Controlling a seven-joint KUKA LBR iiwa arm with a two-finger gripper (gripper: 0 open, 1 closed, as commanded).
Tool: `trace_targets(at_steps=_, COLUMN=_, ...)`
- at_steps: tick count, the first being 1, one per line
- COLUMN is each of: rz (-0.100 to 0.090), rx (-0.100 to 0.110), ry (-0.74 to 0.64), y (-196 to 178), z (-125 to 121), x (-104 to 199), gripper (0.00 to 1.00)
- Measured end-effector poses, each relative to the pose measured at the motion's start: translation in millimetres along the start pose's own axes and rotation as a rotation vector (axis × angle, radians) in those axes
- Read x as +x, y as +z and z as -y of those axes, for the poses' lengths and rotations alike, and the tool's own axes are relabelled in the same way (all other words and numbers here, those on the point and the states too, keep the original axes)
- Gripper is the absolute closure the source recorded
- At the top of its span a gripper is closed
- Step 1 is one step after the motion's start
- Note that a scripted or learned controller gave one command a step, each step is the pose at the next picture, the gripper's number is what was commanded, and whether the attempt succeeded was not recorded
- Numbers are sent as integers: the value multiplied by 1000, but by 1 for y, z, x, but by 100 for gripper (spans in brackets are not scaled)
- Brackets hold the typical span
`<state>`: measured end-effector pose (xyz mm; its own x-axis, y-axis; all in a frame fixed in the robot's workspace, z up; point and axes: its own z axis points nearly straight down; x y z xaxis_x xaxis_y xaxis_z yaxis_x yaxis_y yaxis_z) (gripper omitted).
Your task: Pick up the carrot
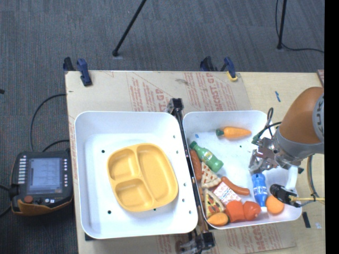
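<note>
One carrot (235, 133) lies alone near the far wall of the right bin (241, 114), well apart from the gripper (260, 162), which hangs over the bin's right side just above a blue bottle (259, 189); how far its jaws stand apart cannot be told. Toward the near wall crowd a green bottle (206, 156), a sausage (235, 186), two pizza slices (212, 190) and a small red-and-white carton (226, 194) whose label is unreadable. The left bin (85, 142) holds one yellow three-compartment plate (142, 177).
</note>
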<state>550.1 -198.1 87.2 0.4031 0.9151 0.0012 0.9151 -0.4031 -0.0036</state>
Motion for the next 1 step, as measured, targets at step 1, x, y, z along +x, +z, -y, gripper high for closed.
trace_targets(at_steps=1, rz=0, rx=0, ry=2, y=0, z=0, x=-1, gripper=0)
